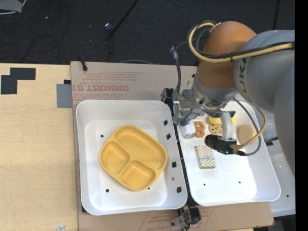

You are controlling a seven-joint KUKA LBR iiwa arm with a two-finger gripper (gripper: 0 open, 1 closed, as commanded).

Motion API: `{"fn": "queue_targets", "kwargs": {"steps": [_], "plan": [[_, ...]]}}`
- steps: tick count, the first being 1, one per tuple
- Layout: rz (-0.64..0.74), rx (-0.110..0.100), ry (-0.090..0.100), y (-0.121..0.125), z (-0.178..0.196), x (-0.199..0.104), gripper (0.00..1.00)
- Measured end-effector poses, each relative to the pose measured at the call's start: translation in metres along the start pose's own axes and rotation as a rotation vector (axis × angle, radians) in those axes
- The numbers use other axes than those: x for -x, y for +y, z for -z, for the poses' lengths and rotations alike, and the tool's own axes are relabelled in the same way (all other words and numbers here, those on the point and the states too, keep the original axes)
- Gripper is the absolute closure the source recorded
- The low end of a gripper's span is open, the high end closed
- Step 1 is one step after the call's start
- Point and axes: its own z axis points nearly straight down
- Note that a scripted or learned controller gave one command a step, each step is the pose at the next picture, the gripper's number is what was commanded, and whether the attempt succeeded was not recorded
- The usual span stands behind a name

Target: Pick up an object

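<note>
The right bin (250, 189) sits at the front, and a small box (206, 157) lies flat in it. Behind the box are a little pretzel (198, 128), a yellow block (216, 124) and a tan round thing (245, 134). The left bin (91, 129) holds a yellow tray (133, 156) with three pockets.

The arm (231, 66) hangs over the back of the right bin, and its gripper (188, 113) sits just by the pretzel (I cannot tell what the claw is doing, it is too dark and tangled there).

The toys are packed close to the bin wall. The claw may bump the wall, or push the pretzel away and grab nothing.
</note>
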Motion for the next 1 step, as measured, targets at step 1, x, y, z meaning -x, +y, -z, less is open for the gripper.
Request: {"fn": "queue_targets", "kwargs": {"steps": [1], "plan": [[0.000,-0.001,-0.001,0.0092,-0.0148,-0.0553,1.00]]}}
